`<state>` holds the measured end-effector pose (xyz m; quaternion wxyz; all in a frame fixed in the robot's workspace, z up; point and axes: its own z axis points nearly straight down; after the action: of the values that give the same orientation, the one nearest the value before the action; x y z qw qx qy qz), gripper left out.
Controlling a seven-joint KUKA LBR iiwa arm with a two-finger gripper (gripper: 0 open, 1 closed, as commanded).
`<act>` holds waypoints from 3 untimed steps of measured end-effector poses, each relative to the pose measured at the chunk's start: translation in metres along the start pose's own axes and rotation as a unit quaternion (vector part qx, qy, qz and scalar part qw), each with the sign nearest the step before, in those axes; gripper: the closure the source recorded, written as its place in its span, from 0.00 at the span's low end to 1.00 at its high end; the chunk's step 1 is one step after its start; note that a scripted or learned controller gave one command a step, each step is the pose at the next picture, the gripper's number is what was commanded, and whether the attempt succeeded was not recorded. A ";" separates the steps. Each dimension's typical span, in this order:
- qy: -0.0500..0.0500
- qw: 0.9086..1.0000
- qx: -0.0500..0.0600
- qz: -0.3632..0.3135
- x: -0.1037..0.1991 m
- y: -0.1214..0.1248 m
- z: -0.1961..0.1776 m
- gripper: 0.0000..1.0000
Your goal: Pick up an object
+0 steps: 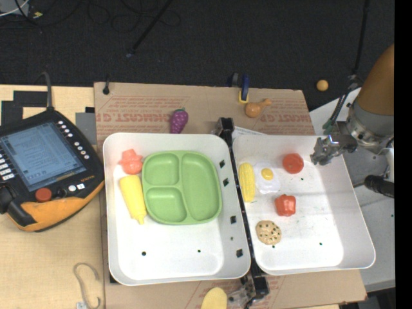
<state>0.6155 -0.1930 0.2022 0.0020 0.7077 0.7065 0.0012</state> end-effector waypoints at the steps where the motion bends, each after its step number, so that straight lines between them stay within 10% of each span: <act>1: 0.000 1.000 0.001 0.001 -0.003 0.000 -0.027 1.00; 3: 0.002 1.000 0.003 -0.003 0.093 0.001 -0.036 1.00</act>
<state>0.6163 -0.1004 0.2378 -0.0016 0.7059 0.7083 0.0003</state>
